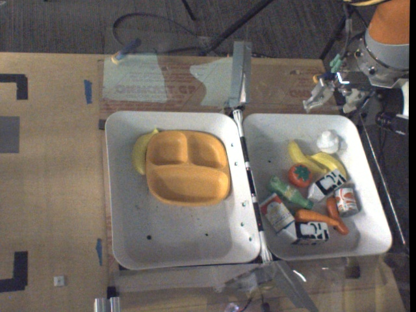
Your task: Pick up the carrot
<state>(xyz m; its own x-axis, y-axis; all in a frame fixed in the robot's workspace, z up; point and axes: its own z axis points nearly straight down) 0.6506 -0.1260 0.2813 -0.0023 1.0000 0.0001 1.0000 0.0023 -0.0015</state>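
Honestly, my pincer (323,96) hangs beyond the right bin's (374,174) far edge, grip unreadable; the carrot (320,218) lies wedged between cartons (312,231), so I may snag a neighbour.

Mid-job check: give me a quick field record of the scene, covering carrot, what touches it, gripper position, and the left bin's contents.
target: long orange carrot, lying flat near the front of the right white bin
neighbours: black-and-white carton right beside it; green bottle just behind
gripper: two-finger gripper above the bench behind the right bin, apart from the carrot
left bin: orange divided plate partly over a yellow banana
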